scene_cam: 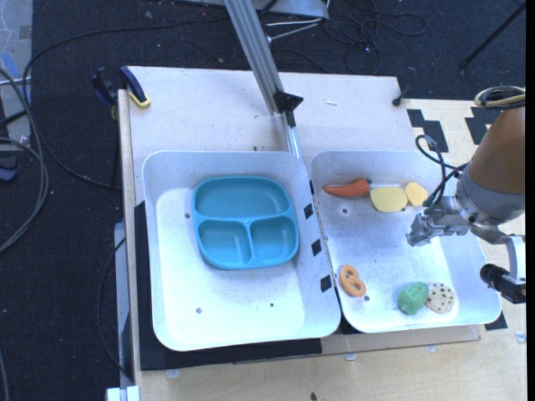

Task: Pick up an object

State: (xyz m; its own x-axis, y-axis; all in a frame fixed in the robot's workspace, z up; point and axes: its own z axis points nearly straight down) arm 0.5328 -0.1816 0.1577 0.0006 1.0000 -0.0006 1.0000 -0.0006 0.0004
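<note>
Nearest to you, just below the gripper [423,229], lie a green lump [411,297] and a speckled cookie [440,297], with a pretzel [352,281] further to its left. All rest flat in the right bin [376,324]. The gripper hangs low over bare floor (you cannot tell if it is wide or closed). Just past it sit two yellow pieces [389,199] and a carrot [347,189]. Nothing is lifted, so the whole pick is left.
</note>
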